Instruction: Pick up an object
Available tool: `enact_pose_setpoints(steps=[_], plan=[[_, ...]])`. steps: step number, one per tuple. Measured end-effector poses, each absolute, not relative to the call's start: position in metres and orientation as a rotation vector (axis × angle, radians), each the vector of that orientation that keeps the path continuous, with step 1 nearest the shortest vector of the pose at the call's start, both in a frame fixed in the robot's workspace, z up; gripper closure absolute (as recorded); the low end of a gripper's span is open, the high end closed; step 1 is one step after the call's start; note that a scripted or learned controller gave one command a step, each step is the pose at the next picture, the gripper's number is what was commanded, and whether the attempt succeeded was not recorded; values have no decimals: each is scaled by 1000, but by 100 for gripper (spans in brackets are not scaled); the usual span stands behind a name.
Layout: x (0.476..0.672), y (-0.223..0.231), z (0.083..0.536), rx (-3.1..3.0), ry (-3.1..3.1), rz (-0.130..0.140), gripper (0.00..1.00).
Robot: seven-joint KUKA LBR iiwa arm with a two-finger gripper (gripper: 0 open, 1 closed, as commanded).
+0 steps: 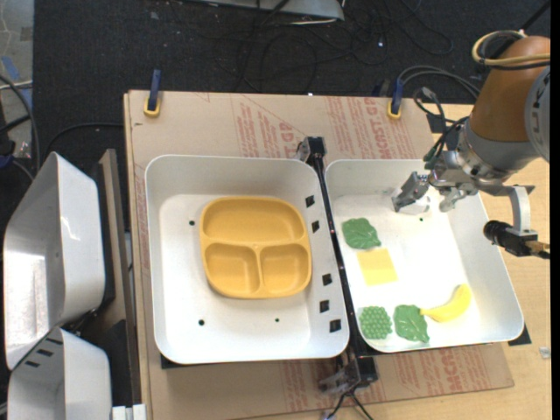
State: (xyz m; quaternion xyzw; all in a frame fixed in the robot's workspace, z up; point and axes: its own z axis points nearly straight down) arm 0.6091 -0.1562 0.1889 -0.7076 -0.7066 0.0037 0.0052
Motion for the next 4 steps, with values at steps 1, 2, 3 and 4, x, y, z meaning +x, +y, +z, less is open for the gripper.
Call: enact_pose_setpoints(steps=[1, 2, 3, 4], plan=[[612, -156, 196, -2220, -2222, 0, 0], [606, -161, 135, -2221, -2216, 6, 0], [605, -161, 89, -2221, -2218, 4, 0], [607, -161, 103, -2225, -2221, -1, 100]])
